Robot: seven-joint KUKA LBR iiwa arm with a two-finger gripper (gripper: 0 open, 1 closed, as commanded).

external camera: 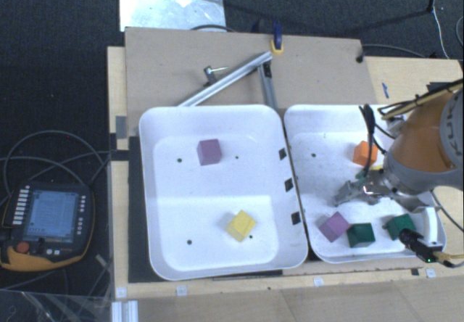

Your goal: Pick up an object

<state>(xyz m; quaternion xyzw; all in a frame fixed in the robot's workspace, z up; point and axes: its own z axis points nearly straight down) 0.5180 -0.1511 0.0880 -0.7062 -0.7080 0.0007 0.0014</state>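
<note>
The left bin (159,190) holds a purple cube (209,151) near its back and a yellow cube (241,225) near its front. In the right bin (319,143) lie an orange block (363,153), a light purple block (334,226), a dark green block (360,234) and a second green block (399,225). My gripper (346,195) reaches in from the right, low over the middle of the right bin, above the light purple block and left of the orange block. Nothing shows between its fingers.
A metal bar (225,80) lies slanted on the brown board behind the bins. A teach pendant (47,220) with cables rests on the floor at the left. The arm's grey and orange body (428,146) covers the right bin's right side.
</note>
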